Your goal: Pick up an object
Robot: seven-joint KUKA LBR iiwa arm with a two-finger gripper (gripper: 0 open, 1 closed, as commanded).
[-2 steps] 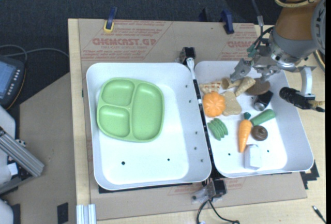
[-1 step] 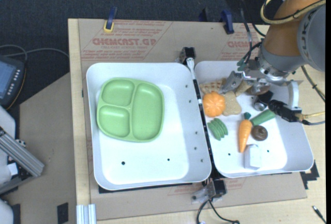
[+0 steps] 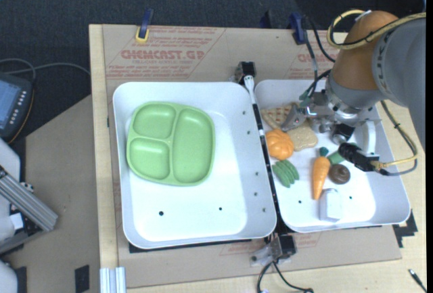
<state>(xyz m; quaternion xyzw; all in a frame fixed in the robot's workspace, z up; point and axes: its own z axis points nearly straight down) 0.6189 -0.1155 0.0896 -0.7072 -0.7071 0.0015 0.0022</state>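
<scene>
The right bin (image 3: 389,207) holds several toy foods. An orange pumpkin-like piece (image 3: 279,145) lies by the bin's left wall, with a green ridged piece (image 3: 287,172) just below it. A carrot (image 3: 319,176) stands on end near the middle, beside a brown round piece (image 3: 339,174) and a white block (image 3: 331,205). A tan waffle-like piece (image 3: 275,116) and a pale beige piece (image 3: 304,139) lie at the upper left. My gripper (image 3: 302,114) hangs low over the upper part of this bin, right beside the waffle piece and above the beige one.
In the left bin (image 3: 203,217) lies a green divided plate (image 3: 172,143). The grey arm with its orange band (image 3: 362,48) covers the right bin's upper right corner. A black cable piece (image 3: 355,155) hangs below the wrist. Clamps (image 3: 143,29) sit on the board's far edge.
</scene>
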